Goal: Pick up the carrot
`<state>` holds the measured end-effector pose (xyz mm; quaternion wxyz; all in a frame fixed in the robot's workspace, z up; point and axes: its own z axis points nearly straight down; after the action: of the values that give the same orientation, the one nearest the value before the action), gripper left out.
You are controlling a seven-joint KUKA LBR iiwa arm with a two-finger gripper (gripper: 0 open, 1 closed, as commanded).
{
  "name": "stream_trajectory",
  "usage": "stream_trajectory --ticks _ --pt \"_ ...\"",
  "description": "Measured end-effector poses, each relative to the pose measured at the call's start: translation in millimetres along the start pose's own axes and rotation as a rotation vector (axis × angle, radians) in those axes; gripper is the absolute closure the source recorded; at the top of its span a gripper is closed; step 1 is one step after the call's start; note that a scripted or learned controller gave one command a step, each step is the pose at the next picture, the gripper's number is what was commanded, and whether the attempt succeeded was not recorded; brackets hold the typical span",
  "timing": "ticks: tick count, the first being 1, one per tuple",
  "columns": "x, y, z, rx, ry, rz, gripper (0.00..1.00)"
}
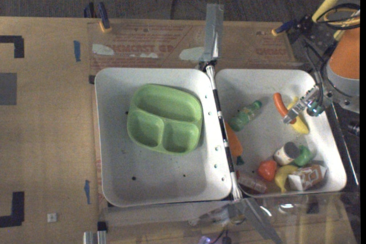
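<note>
Where the right bin (320, 140) meets the divider, the carrot (233, 142) lies lengthwise against the bin's left wall, its green end toward the near side. It lies well apart from the gripper (293, 115), which hangs across the bin near the far right side, just beside an orange-red stick-shaped piece (278, 103) and over a yellow piece (301, 126). Its opening cannot be made out from this view.

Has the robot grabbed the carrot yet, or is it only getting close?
Only getting close. Done: the gripper has reached into the right bin, right beside an orange carrot-like piece. In hand: nothing I can see. That piece lies on the bin floor. Left to do: close on it and lift it out.
</note>
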<state>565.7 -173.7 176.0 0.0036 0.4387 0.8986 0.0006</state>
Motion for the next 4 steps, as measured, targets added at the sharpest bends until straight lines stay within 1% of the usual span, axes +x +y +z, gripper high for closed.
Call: stream_trajectory --ticks 1,2,3,4 --pt "-20.0 -28.2 13.6 0.003 0.004 0.097 1.0" --pt "21.1 -90.8 87.1 0.0 0.001 0.442 1.0" --pt "52.5 -25.0 86.6 -0.004 -0.005 0.697 1.0" --pt "11.3 22.5 87.2 -0.002 -0.003 0.662 1.0"
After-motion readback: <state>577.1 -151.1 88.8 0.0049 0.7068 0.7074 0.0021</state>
